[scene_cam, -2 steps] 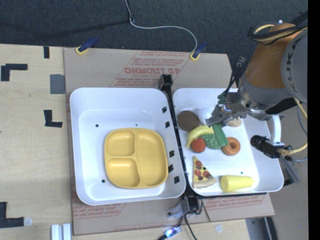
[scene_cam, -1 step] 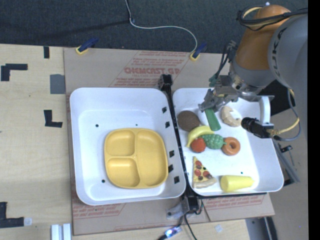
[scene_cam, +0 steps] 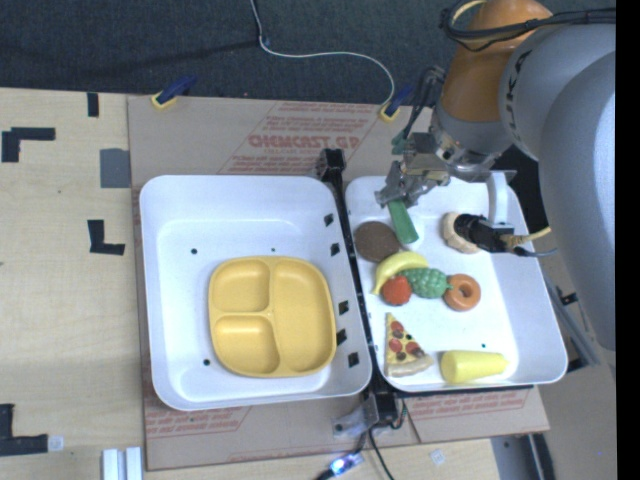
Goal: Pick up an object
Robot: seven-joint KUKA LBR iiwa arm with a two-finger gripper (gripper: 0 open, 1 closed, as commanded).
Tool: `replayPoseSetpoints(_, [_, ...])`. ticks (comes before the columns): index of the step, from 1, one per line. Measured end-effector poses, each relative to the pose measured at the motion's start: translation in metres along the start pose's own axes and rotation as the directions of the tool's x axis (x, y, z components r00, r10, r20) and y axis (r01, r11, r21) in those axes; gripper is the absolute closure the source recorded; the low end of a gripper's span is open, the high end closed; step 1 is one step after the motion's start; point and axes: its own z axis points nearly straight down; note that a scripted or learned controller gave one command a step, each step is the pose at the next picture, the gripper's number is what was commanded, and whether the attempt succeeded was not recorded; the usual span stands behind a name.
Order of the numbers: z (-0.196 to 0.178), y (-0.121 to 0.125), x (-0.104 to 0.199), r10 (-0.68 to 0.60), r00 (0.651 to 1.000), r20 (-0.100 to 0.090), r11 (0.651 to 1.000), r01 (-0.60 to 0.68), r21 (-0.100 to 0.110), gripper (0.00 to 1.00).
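- Green object [scene_cam: 404,222] sits directly below the gripper [scene_cam: 402,196], apparently pinched between narrow fingers.
- Step: grasp.
- Next: lift straight up, clear of brown cookie [scene_cam: 376,239] alongside.

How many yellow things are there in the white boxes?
3. A yellow plastic divided plate lies in the left white bin; a yellow toy banana and a yellow toy cheese wedge lie in the right white bin.

Arm was extended in from the right, grey link [scene_cam: 575,98] filling the upper right corner, orange band [scene_cam: 480,63] seen above the wrist. Wrist was angled down and to the left. End effector [scene_cam: 400,196] was positioned low, fingers closed on a green object [scene_cam: 404,223].
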Motion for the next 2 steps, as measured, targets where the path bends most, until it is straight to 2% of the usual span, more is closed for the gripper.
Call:
replayPoseSetpoints(1, [-0.017,0.008,0.01,0.001,1.0,-0.001,1.0,-0.001,-0.001,1.0])
replayPoseSetpoints(2, [-0.006,0.014,-0.002,0.004,1.0,0.001,1.0,-0.004,0.001,1.0])
